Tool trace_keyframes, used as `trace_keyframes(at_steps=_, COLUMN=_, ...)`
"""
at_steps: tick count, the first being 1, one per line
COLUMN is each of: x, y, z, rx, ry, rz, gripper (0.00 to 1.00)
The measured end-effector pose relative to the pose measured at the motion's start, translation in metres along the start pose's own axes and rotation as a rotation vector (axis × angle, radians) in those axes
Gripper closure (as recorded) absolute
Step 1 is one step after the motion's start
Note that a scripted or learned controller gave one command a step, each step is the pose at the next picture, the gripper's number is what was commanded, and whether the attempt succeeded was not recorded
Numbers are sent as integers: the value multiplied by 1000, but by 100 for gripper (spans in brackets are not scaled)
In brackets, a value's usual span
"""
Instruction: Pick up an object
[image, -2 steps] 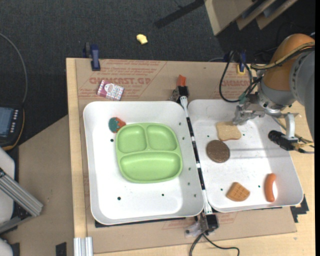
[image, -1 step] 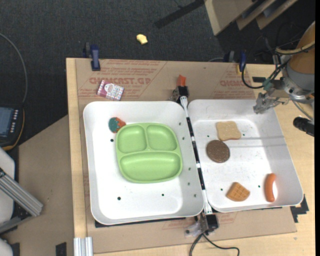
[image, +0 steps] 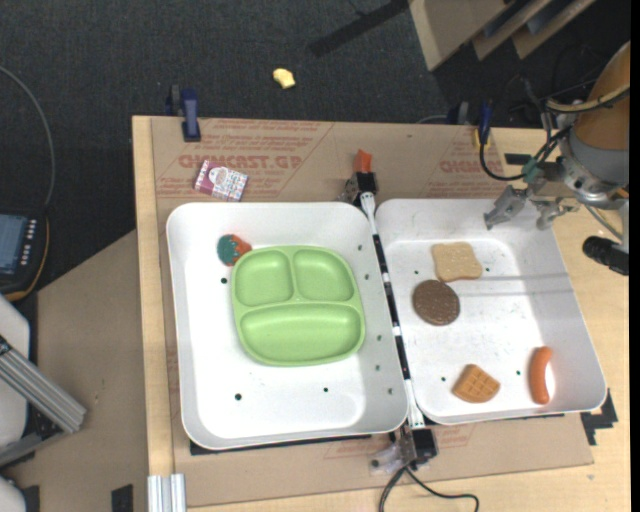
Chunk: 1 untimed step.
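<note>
The right bin (image: 570, 300) holds a tan toast slice (image: 457, 261), a round brown patty (image: 437, 302), a small orange waffle (image: 475, 384) and an orange sausage (image: 541, 375). In the left bin (image: 195, 330) a green divided plate (image: 297, 305) lies beside a small red-and-teal toy (image: 233, 248). My gripper (image: 523, 212) hangs over the far rim of the right bin, up and to the right of the toast. It is open, its fingers spread with nothing between them.
A pink card (image: 221, 180) lies on the cardboard sheet behind the left bin. A blue clamp (image: 187, 112) grips the cardboard's far edge, and an orange clip (image: 362, 160) sits where the bins meet. A yellow scrap (image: 285, 77) lies on the dark floor.
</note>
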<state>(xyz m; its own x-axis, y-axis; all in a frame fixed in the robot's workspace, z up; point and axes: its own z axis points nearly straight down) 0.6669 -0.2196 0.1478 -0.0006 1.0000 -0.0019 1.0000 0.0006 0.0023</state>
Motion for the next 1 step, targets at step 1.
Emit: trace_keyframes(at_steps=1, x=41, y=-14, z=66, rx=4, ry=3, rz=-1, gripper=0)
